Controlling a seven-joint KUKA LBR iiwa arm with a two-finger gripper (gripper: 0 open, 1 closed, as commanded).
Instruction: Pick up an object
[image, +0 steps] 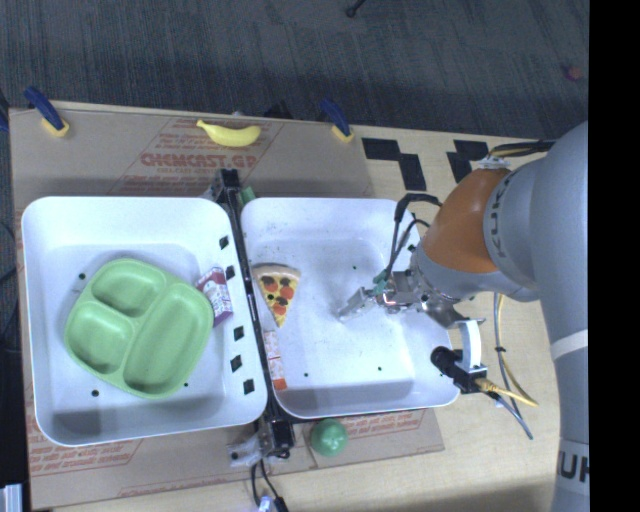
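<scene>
- The silver two-finger end effector (352, 302) sits low in the right white bin (330, 385), fingers slightly parted, gripping nothing.
- The toy pizza slice (276, 291) lies left of it, apart.
- The green divided plate (140, 325) lies farther left.

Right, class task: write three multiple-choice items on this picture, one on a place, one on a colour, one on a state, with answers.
1. Where does the toy pizza slice lie?
A left bin
B right bin
C on the cardboard

2. What colour is the divided plate?
A green
B red
C blue

3. How does the ball sit?
A in the gripper
B on the plate
C outside the bins

Answers: B, it rests by the right bin's left wall; A, it is pale green; C, it lies on cardboard below the bins.
</scene>
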